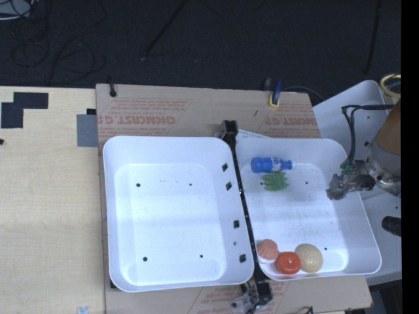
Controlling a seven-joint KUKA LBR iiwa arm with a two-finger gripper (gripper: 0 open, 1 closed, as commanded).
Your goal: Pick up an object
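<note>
Gripper at right bin's right rim, finger state impossible to tell, blue bottle beside green toy, tomato near front edge

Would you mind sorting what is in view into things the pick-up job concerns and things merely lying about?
Job-related:
- blue plastic bottle
- green leafy toy
- pink shell-like piece
- red round tomato-like toy
- beige round ball
- right white bin
- hand

Lying about:
- left white bin
- brown cardboard sheet
- blue and yellow clamp
</note>
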